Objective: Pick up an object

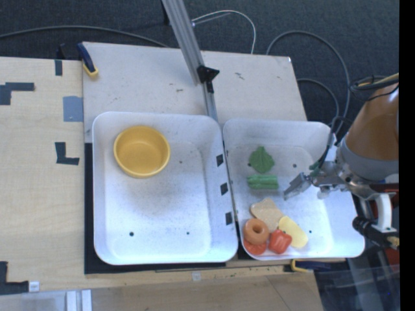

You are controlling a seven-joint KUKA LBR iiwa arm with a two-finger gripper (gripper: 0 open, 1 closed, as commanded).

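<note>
From above, the counter (pixel 149 76) carries two shallow white bins side by side. The left bin (pixel 162 238) holds a yellow bowl (pixel 141 150), upright, near its far left corner.

The right bin (pixel 324 238) holds a small collection of toy food. A green leaf (pixel 261 159) lies toward the middle of the bin, and a green pod (pixel 262 183) lies just beside it on the near side. In the near left corner of this bin sits a tight cluster: a slice of bread (pixel 266 210), a brown ring-shaped doughnut (pixel 256 230) resting on a red piece (pixel 254 247), a red pepper (pixel 279 241), and a yellow piece (pixel 293 230) touching the pepper's right side.

The arm (pixel 373 135) reaches in from the right, its grey body and orange band hanging over the right edge of the right bin. The gripper (pixel 295 186) sits low over the bin, just right of the green pod and above the bread. Its fingers appear slightly parted, and nothing is between them. The pod lies near the fingertips, apart from them.

A grey metal pole (pixel 185 34) slants across the far part of the counter, ending at a black clamp (pixel 207 74).
</note>
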